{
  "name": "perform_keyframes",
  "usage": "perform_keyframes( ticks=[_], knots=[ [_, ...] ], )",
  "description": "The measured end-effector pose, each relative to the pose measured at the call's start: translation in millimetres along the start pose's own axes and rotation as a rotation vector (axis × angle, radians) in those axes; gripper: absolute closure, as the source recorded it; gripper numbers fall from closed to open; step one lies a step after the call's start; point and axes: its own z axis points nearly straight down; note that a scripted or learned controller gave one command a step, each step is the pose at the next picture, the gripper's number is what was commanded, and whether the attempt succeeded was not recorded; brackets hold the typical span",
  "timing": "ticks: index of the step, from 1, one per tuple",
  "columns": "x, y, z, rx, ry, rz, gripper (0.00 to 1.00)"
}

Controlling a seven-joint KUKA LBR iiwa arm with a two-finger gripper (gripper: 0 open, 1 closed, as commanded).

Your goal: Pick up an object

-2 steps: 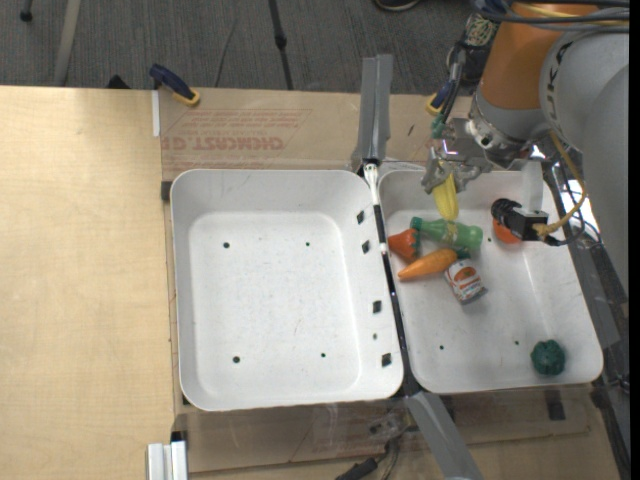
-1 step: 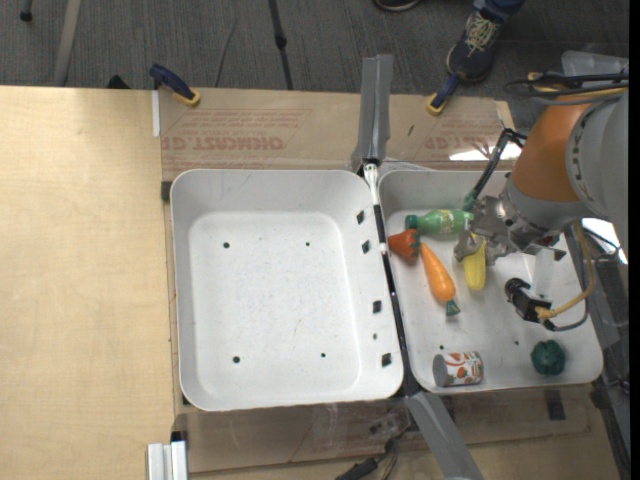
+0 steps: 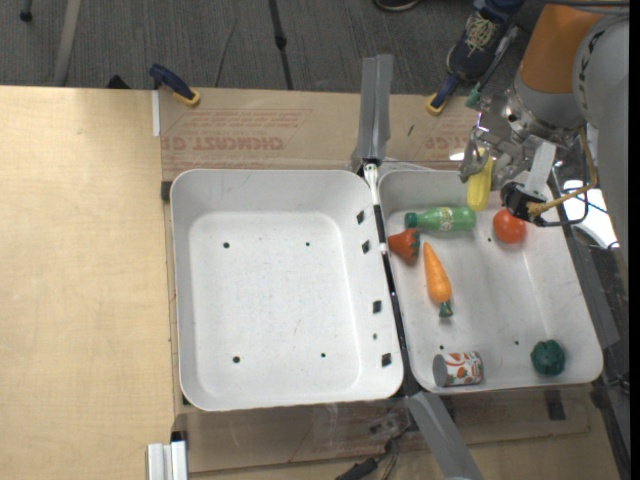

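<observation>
Camera view: fixed above, looked down at a slant on the bench.
Bench (image 3: 80,268): pale wood surface, with a brown cardboard sheet (image 3: 250,133) lying behind and under the two bins.
Left bin (image 3: 200,208): shallow, white, with rounded corners; sat just beside the right bin, their rims touching.
Right bin (image 3: 575,298): shallow, white, held all the loose items.
Arm (image 3: 565,43): grey with an orange band, reached in from the right over the far right corner of the right bin.
Gripper (image 3: 480,173): hung above the far edge of the right bin, clamped on the yellow object.
Yellow object (image 3: 479,188): elongated, upright between the fingers, raised above the bin floor, just above the cap end of the green bottle.
Green bottle (image 3: 442,219): lay on its side near the far wall.
Carrot (image 3: 436,274): orange, lay lengthwise in mid bin, with its green stem toward the near side.
Can (image 3: 459,368): red and white, on its side at the near left corner.
Red ball (image 3: 509,227): right of the bottle, near the gripper.
Green ball (image 3: 547,357): dark, at the near right corner.
Red piece (image 3: 404,244): small, against the left wall.
</observation>
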Motion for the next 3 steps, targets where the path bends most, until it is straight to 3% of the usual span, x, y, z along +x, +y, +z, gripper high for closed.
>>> perform_keyframes(
  ticks=[1, 2, 3],
  knots=[
    [0, 0, 0, 0.001, 0.000, 0.000, 0.00],
    [-21, -53, 98, 0.006, 0.000, -0.031, 0.00],
    [-41, -105, 133, 0.005, 0.000, 0.179, 0.00]
  ],
)
